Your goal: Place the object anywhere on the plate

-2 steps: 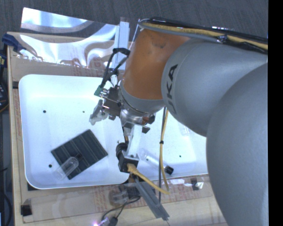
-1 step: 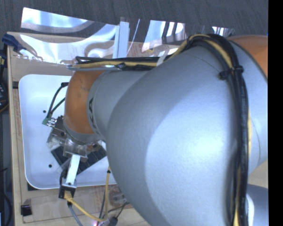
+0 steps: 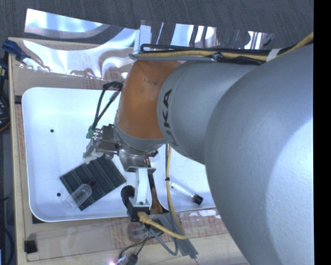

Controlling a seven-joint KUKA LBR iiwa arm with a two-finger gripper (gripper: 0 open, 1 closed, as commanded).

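A dark ridged square plate (image 3: 95, 178) lies tilted in the lower part of the left white bin (image 3: 44, 148). A small clear plastic object (image 3: 80, 195) rests at the plate's lower left corner, partly overhanging onto the bin floor. My gripper (image 3: 97, 148) hangs just above the plate's upper edge, under the orange wrist band (image 3: 146, 104). I see nothing held in the gripper. The grey arm hides most of the right bin.
A white pen-like stick with a black tip (image 3: 188, 195) lies in the visible strip of the right bin. Cables (image 3: 154, 225) hang from the wrist over the front rim between the bins. Crinkled foil (image 3: 83, 43) lines the back.
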